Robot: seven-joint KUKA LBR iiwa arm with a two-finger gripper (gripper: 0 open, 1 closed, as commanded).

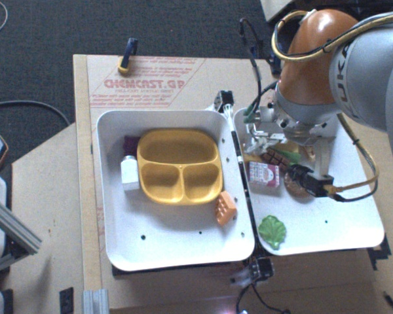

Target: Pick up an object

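Camera view, looking down at a slant on a bench with two shallow white bins side by side. The left bin (111, 241) holds a yellow divided plate (179, 165) with three compartments, lying flat near the middle. Touching the plate's left edge stands a small white bottle (130, 173), with a dark purple item (131, 142) just behind it. An orange toy block (226, 208) lies beside the plate's lower right corner, near the wall between the bins.

The grey arm (373, 64) with its orange band reaches in from the right and hangs over the upper left part of the right bin (354, 221). The gripper (265, 136) sits low over a cluster of things there; whether its jaws are spread or closed cannot be told, as the wrist hides them. Just below the gripper lies a pink and white carton (263, 174), with a brown round object (296, 183) to its right, partly covered by a black cable fitting. A green leaf-shaped toy (272, 231) lies apart near the bin's front edge
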